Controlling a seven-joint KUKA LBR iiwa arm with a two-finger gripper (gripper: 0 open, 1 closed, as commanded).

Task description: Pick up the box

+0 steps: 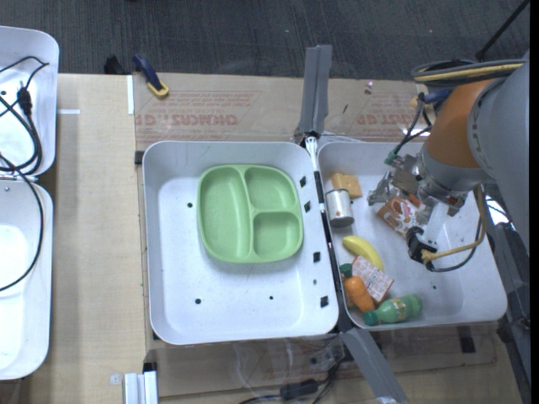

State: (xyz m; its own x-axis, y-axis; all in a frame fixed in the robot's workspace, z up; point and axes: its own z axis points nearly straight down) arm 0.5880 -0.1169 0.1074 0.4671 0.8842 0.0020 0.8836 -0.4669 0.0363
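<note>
**A:** While the arm (450,133) is reaching in from the right, you are looking at the box (399,215) lying tilted in the right bin (459,289), in its upper middle part, with its red, orange and white face showing.

**B:** And what is the gripper (402,190) doing, as far as you are seeing it?

**A:** It is hanging right over the box's upper edge, touching it or nearly so. You are not getting a clear enough look to tell whether it is released, clenched, or grasping the box.

**B:** What else are you seeing lying around the box?

**A:** A silver can (338,207) and a tan cracker (345,183) are sitting to its left, near the bin's left wall. A banana (362,248) is lying below them. Further down, a red and white packet (373,279), an orange (355,291) and a green bottle (394,310) are crowding together. You are also seeing a green divided plate (250,213) resting in the left bin (177,297), well apart from the box.
</note>
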